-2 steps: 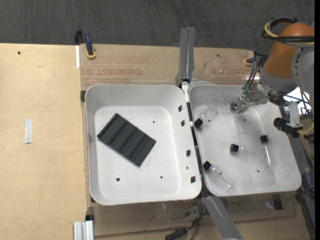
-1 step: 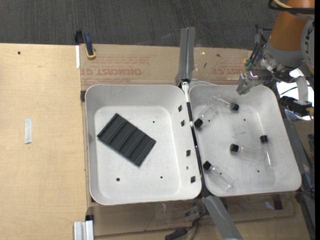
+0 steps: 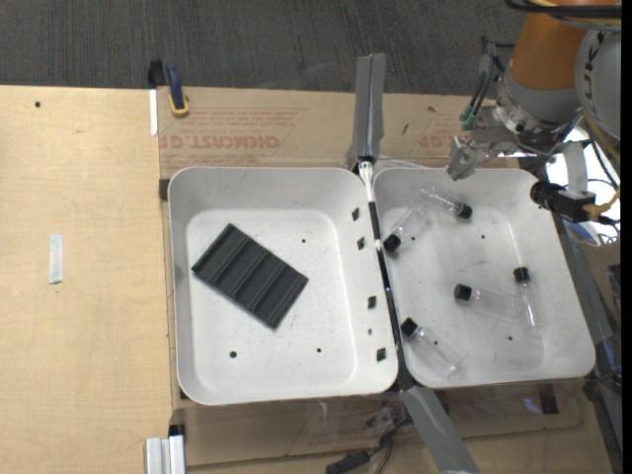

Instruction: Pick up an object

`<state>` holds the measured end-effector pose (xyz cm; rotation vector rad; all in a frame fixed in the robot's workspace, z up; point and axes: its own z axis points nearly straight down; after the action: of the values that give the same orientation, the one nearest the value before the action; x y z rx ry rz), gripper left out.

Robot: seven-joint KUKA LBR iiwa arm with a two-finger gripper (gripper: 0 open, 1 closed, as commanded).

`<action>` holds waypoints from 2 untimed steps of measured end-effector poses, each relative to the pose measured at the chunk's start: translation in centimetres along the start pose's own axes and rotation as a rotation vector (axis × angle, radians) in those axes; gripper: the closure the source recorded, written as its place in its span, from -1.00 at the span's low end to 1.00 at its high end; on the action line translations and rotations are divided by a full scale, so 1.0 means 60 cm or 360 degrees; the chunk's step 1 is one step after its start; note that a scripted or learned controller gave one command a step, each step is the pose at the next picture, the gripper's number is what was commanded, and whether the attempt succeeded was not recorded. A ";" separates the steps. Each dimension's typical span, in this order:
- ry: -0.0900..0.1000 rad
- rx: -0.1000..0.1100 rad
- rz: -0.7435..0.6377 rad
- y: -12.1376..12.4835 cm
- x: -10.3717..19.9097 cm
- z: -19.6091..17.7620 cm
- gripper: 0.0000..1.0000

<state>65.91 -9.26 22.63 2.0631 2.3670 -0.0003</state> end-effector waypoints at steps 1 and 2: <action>-0.0001 0.0001 -0.0036 0.002 0.015 -0.029 1.00; -0.0001 0.0002 -0.0095 0.001 0.009 -0.020 1.00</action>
<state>65.90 -8.71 23.81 1.9916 2.4279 -0.0021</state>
